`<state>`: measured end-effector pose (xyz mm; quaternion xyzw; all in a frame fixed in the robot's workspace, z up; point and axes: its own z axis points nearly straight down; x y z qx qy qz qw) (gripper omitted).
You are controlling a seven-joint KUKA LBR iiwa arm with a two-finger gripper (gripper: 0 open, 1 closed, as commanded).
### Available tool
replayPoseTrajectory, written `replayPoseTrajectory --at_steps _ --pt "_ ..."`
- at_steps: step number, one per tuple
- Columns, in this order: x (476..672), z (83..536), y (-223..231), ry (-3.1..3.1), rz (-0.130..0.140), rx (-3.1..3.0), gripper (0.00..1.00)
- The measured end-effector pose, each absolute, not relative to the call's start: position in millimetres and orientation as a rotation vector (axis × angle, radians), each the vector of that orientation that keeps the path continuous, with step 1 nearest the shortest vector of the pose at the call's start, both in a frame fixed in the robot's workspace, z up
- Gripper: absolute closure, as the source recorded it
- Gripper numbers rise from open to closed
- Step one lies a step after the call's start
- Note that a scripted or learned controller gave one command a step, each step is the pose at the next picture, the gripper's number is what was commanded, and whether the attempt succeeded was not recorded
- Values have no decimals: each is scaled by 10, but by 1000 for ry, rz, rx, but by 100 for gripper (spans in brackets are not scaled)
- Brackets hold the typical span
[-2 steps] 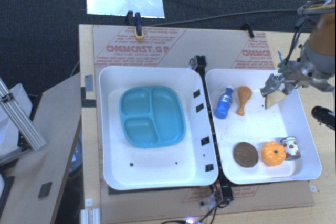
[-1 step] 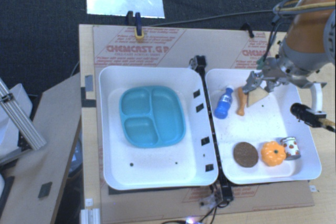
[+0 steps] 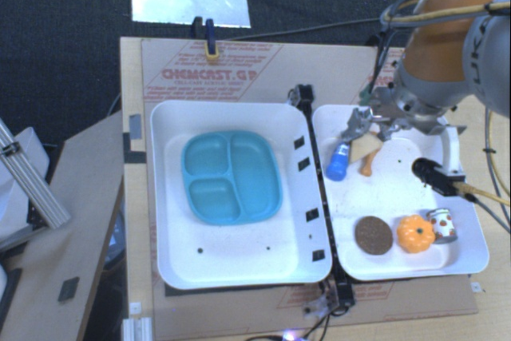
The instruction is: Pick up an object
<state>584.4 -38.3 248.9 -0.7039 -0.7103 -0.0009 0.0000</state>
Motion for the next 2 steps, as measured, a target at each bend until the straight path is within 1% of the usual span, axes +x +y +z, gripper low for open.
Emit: replayPoseTrajectory --at_steps 1,2 --pt "5811 2327 105 -2231 -2 -2212 100" --pt "5752 2205 687 -2231 -2 -2210 100"
